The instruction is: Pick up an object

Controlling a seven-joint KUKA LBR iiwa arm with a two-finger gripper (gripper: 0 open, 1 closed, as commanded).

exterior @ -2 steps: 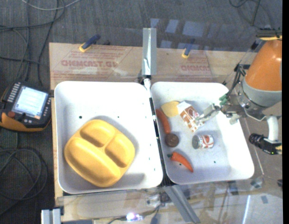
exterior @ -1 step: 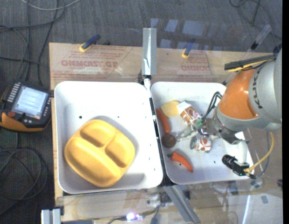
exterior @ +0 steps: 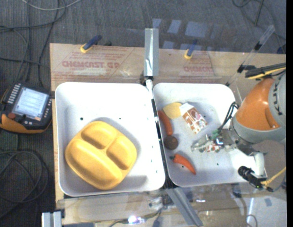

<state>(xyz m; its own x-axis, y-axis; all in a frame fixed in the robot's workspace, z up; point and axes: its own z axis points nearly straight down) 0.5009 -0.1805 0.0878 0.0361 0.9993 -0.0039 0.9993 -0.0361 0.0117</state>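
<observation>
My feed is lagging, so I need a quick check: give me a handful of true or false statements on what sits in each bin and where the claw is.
1. The yellow divided tray lies in the left bin. True.
2. The carrot lies in the left bin. False: it lies in the right bin, near the front.
3. The claw is over the right bin. True.
4. The small printed carton sits beside the yellow tray. False: it is in the right bin, next to a pale yellow rounded piece.
5. A dark round item lies near the right bin's left wall. True.
</observation>
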